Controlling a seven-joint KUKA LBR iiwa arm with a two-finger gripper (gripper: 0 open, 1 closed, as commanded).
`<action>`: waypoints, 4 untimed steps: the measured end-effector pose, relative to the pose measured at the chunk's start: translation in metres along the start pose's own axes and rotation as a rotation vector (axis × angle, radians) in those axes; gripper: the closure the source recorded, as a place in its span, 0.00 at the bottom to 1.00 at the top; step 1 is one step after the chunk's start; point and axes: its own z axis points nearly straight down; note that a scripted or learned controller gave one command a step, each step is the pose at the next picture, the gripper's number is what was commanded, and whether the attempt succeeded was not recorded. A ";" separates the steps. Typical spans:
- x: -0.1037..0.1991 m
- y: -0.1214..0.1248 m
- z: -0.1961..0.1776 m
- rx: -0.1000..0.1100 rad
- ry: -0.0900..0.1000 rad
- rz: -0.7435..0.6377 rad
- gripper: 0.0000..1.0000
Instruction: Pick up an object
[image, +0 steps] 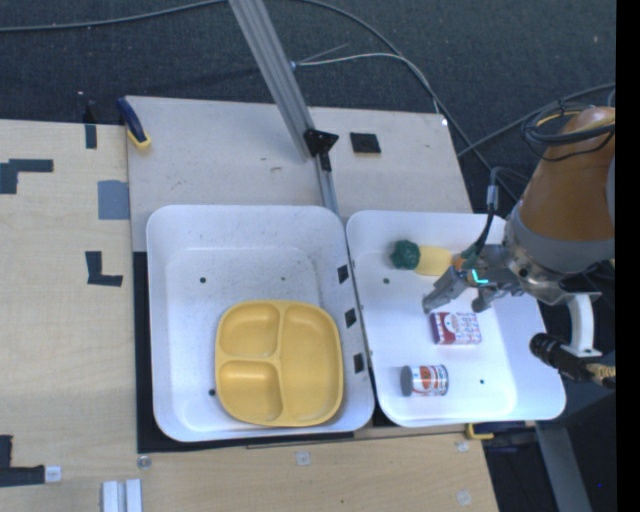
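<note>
A: Camera view, single frame. What is sitting in the left bin (170, 300)?

B: A yellow divided plate (280, 362) is lying flat toward the near edge of that bin, three compartments facing up. The far half of the bin is showing bare white floor.

A: And the right bin (530, 395)?

B: Three items. A green ball (405, 254) is resting near the far-left corner, touching a pale yellow object (433, 261) just beside it on the right; its shape is too blurred to call. A small red-and-white packet (456, 328) is lying near the bin's middle. A small can (426, 380) with a red-and-white label is lying on its side toward the near edge, left of centre.

A: Arm position?

B: The arm (570, 200) is reaching in over the right edge of the right bin, orange band uppermost. The gripper (455, 287) is hanging over the bin's middle, between the pale yellow object and the packet, just above the packet's far edge.

A: Jaw state?

B: Cannot tell. One dark finger is pointing left and down; the gap is not resolving. Nothing is visibly sitting between the fingers.
</note>
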 end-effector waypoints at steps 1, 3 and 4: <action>0.000 0.000 -0.001 -0.002 0.000 0.000 0.00; 0.001 -0.003 0.087 0.004 0.001 0.001 0.00; 0.001 -0.006 0.152 0.005 0.001 0.001 0.00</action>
